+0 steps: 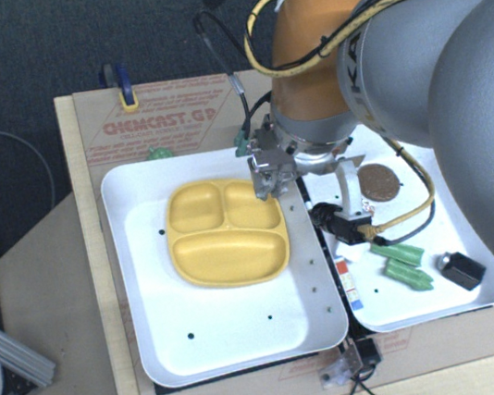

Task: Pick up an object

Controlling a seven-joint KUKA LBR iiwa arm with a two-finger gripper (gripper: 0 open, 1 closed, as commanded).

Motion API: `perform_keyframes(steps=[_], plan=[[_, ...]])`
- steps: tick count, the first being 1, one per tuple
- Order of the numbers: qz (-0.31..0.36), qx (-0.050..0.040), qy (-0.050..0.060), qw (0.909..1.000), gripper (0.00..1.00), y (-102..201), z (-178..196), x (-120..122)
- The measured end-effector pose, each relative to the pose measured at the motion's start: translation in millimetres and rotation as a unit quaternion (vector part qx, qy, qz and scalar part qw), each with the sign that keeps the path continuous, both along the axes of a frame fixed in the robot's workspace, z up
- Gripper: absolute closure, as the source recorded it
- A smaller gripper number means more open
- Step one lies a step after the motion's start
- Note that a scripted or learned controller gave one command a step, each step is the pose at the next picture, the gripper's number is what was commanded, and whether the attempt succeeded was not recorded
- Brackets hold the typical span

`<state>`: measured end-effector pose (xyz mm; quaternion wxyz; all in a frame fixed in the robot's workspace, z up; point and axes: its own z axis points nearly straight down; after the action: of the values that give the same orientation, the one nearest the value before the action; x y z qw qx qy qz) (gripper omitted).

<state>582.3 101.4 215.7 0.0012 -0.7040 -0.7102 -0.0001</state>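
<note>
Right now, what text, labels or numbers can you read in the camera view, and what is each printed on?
"CHEMCAST G P": red print on the brown paper-faced board behind the left bin.
Smaller red lines under it: too blurred to read.
Red and blue marker in the right bin: print too small to read.

**Colours of the bench scene**

Left white bin [149, 283]: pale yellow divided plate [227, 233]. Right white bin [452, 298]: brown disc [380, 183], two green pieces [404, 265], black block [462, 270]. Far board [169, 120]: tan with red lettering. Arm [432, 67]: grey, orange band.
</note>
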Motion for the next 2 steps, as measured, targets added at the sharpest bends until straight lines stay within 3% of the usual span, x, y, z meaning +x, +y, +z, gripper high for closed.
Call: perform_keyframes(steps=[1,2], plan=[[-0.003,0.0009,-0.007,1.0,1.0,-12.5,116.2,-53.3],[-0.003,-0.001,-0.002,1.0,1.0,-12.1,119.2,-52.3]])
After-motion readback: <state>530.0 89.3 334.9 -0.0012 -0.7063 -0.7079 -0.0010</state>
